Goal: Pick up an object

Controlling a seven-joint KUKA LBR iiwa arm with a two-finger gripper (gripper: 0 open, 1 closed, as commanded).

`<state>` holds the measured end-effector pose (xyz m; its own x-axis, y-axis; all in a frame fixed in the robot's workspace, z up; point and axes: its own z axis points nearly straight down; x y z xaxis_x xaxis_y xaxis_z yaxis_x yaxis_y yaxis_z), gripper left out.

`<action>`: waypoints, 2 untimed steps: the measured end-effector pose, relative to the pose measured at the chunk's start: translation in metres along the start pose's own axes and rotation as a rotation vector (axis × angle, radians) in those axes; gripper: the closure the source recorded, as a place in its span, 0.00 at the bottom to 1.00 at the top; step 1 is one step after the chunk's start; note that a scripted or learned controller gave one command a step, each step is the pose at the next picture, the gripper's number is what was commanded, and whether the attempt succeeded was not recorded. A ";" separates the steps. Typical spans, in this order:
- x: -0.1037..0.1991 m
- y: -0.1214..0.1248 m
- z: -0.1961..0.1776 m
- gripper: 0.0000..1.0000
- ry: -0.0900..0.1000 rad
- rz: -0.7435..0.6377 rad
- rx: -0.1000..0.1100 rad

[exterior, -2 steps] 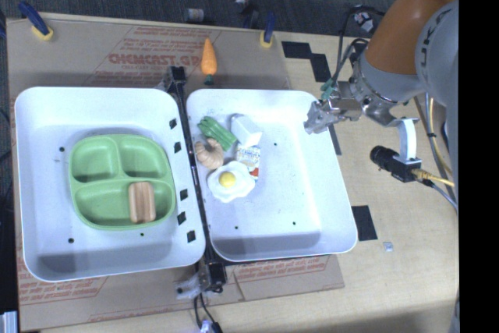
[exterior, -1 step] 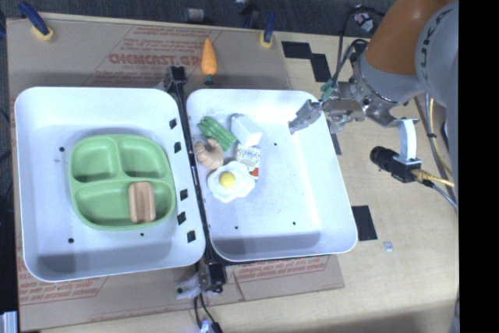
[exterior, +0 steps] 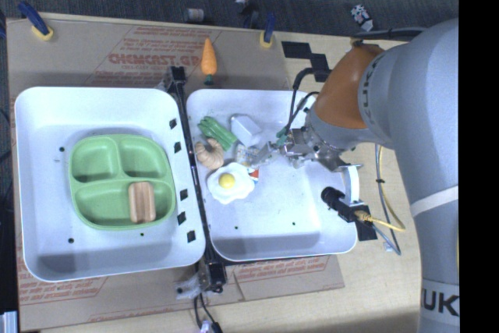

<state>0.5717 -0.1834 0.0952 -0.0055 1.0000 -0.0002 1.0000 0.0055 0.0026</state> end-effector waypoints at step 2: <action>-0.027 -0.024 -0.005 0.00 0.001 -0.001 0.007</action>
<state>0.5481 -0.2110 0.0997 -0.0061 1.0000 0.0007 1.0000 0.0061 -0.0048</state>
